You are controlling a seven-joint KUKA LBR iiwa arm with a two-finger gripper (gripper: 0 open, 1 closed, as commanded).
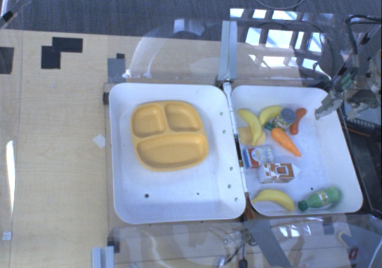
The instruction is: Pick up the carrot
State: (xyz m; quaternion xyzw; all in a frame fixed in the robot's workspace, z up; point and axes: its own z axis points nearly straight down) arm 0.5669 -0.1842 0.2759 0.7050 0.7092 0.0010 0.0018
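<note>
The carrot lies in the right bin, in its upper middle part, pointing diagonally with the thick end up-left and the tip down-right. Its thick end sits close against a small dark green item, and a slim red-orange piece lies just to the upper right. Two bananas rest to the left, near the divider between the bins. Two small cartons lie just below the carrot, close to its lower flank. A third banana and a green bottle lie along the bin's near edge, well apart from the carrot. The left bin carries a yellow divided plate.

The gripper hangs at the right bin's upper right edge, well apart from the carrot and holding nothing. Whether the jaws are apart or together cannot be told; the tool is small and blurred against clutter.

Assessment: the approach has not begun. A sound grasp would likely close across the carrot's mid-body, at right angles to its long axis, where the right side has open floor. Descending near the thick end risks catching the green item; too low risks nudging the cartons.
</note>
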